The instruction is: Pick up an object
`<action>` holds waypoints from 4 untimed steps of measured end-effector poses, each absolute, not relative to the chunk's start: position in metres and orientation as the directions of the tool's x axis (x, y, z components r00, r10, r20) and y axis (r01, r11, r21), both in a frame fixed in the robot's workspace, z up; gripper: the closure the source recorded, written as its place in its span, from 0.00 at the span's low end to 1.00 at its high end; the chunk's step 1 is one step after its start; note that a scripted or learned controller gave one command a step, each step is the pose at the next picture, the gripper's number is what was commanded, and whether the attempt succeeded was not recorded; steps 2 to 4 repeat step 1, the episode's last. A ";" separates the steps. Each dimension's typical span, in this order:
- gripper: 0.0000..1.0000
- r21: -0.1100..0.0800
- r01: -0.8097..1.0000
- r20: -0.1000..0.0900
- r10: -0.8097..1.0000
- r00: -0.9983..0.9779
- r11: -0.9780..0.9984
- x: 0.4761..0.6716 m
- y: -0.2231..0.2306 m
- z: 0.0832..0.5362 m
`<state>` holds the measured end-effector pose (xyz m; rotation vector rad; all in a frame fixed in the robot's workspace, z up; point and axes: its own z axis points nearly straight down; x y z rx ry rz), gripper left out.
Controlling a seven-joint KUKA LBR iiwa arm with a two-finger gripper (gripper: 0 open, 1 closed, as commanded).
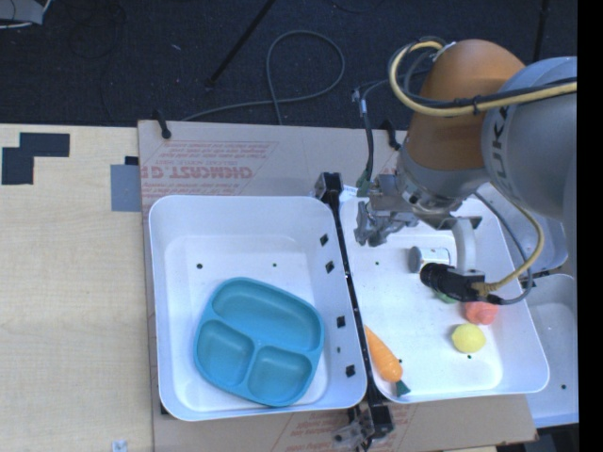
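My gripper (369, 229) hangs over the right bin (424, 370) at 11 o'clock. An orange carrot (382, 353) lies there at 7 o'clock and a yellow ball (468, 338) at 5 o'clock, a pink thing (482, 314) just beside it. A blue plate (259, 340) lies in the left bin (188, 252).

The arm (490, 130) hides the far edge of the right bin (429, 328) from us; we cannot identify the small grey thing (414, 258) in it, nor the half-covered pink object (483, 315).

Even bright light, faint shadows, perhaps soft-focused
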<state>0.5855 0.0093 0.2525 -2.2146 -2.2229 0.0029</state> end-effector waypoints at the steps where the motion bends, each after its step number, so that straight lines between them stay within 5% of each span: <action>1: 1.00 -0.005 1.000 0.001 1.000 -0.003 0.003 0.578 0.061 0.236; 4: 1.00 -0.005 1.000 0.001 1.000 -0.003 0.003 0.578 0.061 0.236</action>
